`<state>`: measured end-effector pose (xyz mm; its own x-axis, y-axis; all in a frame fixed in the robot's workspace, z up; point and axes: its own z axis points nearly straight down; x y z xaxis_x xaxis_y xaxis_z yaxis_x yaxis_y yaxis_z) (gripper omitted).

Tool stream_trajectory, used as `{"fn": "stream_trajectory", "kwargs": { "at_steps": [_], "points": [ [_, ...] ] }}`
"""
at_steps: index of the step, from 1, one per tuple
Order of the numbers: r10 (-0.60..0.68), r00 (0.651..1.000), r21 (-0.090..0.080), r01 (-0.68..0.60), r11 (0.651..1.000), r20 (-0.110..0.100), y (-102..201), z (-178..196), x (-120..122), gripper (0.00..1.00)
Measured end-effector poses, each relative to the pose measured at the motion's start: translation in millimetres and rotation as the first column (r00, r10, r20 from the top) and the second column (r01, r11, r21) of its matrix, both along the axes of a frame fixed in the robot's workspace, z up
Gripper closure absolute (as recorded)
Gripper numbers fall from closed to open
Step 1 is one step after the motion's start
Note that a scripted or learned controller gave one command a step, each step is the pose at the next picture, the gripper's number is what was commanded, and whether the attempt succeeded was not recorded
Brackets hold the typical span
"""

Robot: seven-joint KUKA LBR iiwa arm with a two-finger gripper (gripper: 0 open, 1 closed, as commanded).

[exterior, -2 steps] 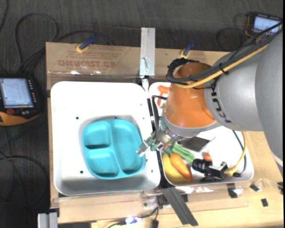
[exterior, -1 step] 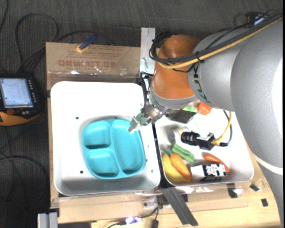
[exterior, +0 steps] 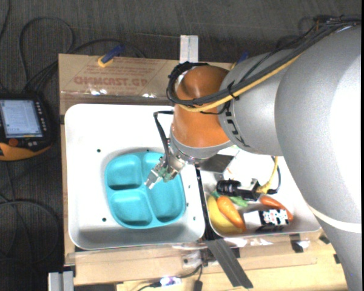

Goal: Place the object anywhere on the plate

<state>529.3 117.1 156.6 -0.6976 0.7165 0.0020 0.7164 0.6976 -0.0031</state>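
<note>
- Hovering our gripper (exterior: 159,176) over the plate (exterior: 128,190), upper right compartment edge.
- Fingers look clenched on a small green object (exterior: 166,172); hard to confirm.
- Next: release over the plate, then retreat.

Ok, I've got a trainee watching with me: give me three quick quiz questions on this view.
1. True or false: the blue plate lies in the left bin.
2. How many compartments does the plate have?
3. The pincer hovers over: A) the plate, B) the right bin, C) the cardboard.

Key: 1 true; 2 three; 3 A. The carrot and other toys sit in the right bin.
</note>
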Motion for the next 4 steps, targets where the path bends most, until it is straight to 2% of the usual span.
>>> {"fn": "stream_trajectory", "kwargs": {
  "at_steps": [1,2,3,4],
  "points": [
    [0.16,0.987,0.001,-0.16,0.987,0.0,49,10,-47,1.0],
    [0.537,0.844,0.002,-0.537,0.844,0.001,65,-11,-43,1.0],
    [0.61,0.793,0.002,-0.61,0.793,0.001,-5,-25,-46,1.0],
    [0.838,0.545,0.003,-0.838,0.545,0.004,12,-17,-46,1.0]
  ]
}}
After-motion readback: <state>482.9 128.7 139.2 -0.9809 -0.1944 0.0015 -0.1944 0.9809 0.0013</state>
